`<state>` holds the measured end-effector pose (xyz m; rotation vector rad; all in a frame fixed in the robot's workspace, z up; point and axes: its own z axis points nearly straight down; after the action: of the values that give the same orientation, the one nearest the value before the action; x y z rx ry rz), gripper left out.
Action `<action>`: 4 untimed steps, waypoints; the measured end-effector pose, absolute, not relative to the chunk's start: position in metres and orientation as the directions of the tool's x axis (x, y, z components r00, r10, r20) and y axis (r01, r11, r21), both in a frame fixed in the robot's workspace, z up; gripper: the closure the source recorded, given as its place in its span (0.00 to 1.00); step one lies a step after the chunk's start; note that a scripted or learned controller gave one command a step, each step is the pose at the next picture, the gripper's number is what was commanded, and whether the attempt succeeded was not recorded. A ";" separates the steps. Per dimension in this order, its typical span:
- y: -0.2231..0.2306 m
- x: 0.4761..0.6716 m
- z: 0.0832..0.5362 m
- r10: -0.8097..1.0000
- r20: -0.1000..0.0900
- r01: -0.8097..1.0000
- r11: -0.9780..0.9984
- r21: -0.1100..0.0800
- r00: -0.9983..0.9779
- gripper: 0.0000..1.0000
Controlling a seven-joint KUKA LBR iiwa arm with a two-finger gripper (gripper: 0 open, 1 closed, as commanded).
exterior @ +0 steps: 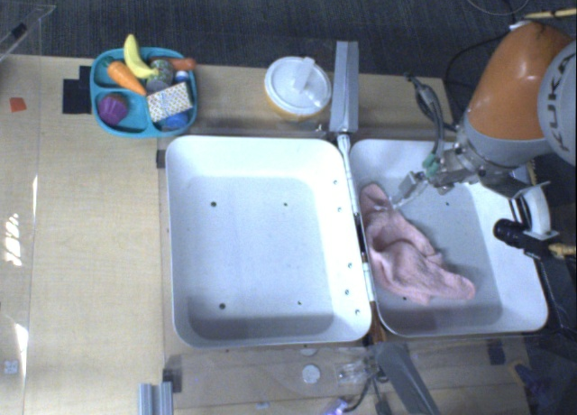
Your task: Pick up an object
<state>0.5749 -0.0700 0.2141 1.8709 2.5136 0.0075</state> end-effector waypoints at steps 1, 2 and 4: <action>-0.116 0.556 0.096 0.958 -0.004 0.958 0.286 0.009 -0.286 0.00; -0.101 0.546 0.091 0.961 -0.008 0.961 0.278 0.016 -0.277 0.00; -0.103 0.621 0.199 0.905 -0.007 0.905 0.425 0.010 -0.425 1.00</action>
<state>0.6206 -0.1030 0.1995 1.6778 2.6425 0.0075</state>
